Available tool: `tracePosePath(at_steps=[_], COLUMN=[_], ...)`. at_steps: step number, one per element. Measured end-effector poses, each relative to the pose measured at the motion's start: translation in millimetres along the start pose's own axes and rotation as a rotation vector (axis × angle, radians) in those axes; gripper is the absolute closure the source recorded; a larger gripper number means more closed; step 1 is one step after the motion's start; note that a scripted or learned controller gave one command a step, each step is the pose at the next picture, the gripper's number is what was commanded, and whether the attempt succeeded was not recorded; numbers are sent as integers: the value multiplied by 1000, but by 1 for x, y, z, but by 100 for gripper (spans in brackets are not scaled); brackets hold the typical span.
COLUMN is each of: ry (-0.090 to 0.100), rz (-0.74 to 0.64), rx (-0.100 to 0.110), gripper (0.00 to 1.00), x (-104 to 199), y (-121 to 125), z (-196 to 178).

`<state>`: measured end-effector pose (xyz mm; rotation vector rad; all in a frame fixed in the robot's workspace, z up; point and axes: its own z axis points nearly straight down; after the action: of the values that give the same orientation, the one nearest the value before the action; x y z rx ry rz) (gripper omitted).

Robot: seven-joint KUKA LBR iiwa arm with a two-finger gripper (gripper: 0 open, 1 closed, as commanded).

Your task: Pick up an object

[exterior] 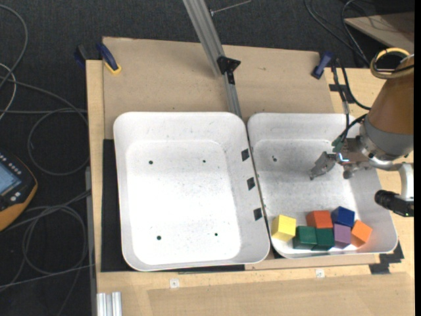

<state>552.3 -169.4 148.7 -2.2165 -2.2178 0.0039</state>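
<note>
Several coloured blocks lie clustered along the right bin's [289, 143] front edge: a yellow block [284, 226], a green block [306, 237], a red block [321, 218], a blue block [343, 214], a purple block [343, 234] and an orange block [361, 231]. My gripper [321, 166] hangs over the middle of the right bin, pointing down and to the left. It sits apart from the blocks, up and slightly left of the red one. Nothing is visibly carried by it.
The left bin [177, 189] adjoins the right bin, with small black clips [250, 183] along the shared rim. A metal rail [210, 38] slants in from the top to the bins' back edge. Cables lie on the floor at left.
</note>
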Motion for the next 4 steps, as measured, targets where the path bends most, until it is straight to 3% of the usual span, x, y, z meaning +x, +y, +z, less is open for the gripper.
tracePosePath(at_steps=[1,2,4], ry=[0,-1,-4], rz=[0,0,-1], rx=[1,-8,-13], gripper=[0,100,100], x=[1,1,4], y=[-1,1,5], z=[53,38,-69])
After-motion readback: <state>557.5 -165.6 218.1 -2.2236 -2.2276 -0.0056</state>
